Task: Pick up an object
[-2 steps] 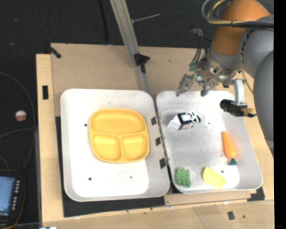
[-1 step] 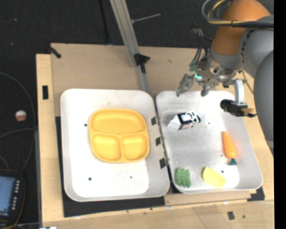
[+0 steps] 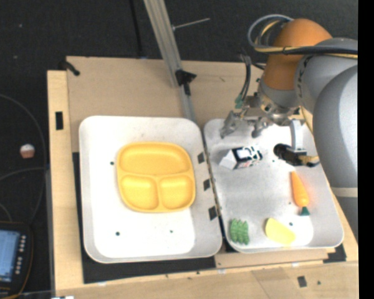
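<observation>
My gripper (image 3: pixel 243 129) hangs over the far end of the right bin (image 3: pixel 262 195), open, with nothing between its fingers. Just in front of it a small black-and-white box (image 3: pixel 241 157) lies on the bin floor, apart from the fingertips. An orange carrot (image 3: pixel 299 190) rests by the bin's right wall. A green ridged piece (image 3: pixel 239 230) and a yellow lemon-shaped piece (image 3: pixel 279 231) sit at the near end.
The left bin (image 3: pixel 100 217) holds a yellow divided plate (image 3: pixel 155 176) near its middle. A slanted metal post (image 3: pixel 168 48) rises behind the gap between the bins. The grey arm (image 3: pixel 336 117) covers the right bin's far right corner.
</observation>
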`<state>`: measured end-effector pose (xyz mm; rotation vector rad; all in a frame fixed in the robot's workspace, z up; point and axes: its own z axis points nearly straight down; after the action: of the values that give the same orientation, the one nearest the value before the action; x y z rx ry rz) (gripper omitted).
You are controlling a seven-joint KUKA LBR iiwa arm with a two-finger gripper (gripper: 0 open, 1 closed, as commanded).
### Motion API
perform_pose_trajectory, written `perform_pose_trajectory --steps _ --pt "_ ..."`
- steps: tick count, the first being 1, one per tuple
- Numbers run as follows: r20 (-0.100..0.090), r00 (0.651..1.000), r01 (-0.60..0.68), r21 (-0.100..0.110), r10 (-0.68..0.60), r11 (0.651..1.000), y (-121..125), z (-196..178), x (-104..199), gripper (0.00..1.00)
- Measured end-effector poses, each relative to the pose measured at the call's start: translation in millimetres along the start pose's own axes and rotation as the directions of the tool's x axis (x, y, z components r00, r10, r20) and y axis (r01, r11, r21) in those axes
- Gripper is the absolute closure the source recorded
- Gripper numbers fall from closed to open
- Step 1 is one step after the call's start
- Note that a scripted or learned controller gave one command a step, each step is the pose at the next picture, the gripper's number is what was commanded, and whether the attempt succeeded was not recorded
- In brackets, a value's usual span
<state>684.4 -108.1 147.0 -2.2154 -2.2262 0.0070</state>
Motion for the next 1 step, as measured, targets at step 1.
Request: perform_pose_trajectory --steps 1 --pt "0.001 1.000 0.000 -0.001 0.000 1.000 -0.4 48.5 -1.5 0.00"
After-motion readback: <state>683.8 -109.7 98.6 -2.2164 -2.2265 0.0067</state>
